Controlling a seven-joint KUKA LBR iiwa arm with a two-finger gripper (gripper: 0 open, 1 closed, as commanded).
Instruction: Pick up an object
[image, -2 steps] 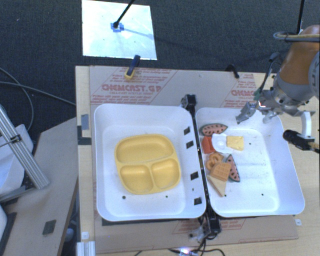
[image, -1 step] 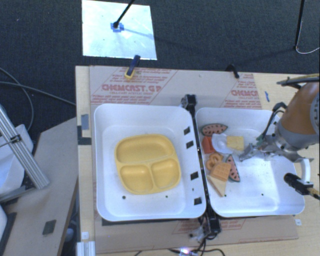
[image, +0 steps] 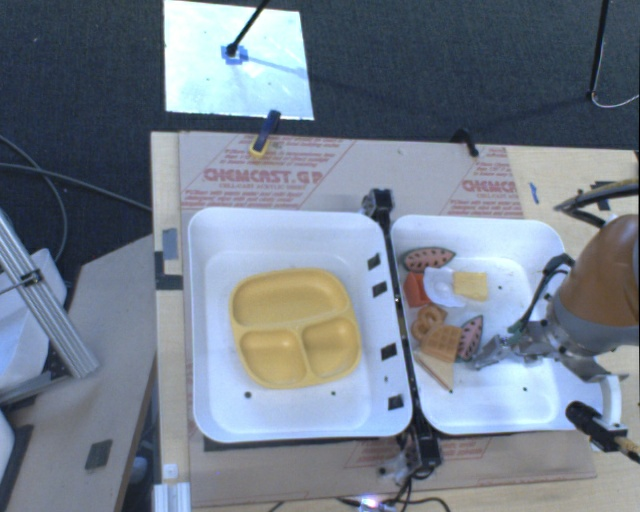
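The right bin holds a cluster of toy food on its left side. A striped pink oval lies at the top, with a white piece and a yellow block below it. Lower down are a red piece, a pretzel, a waffle, a second striped oval and a brown wedge. My gripper is low in this bin, its tip right beside the second striped oval. Nothing is visibly held.
The left bin carries a yellow divided plate. A black divider with clips runs between the bins. The arm's orange band hangs over the right bin's right edge. The right bin's lower right floor is bare.
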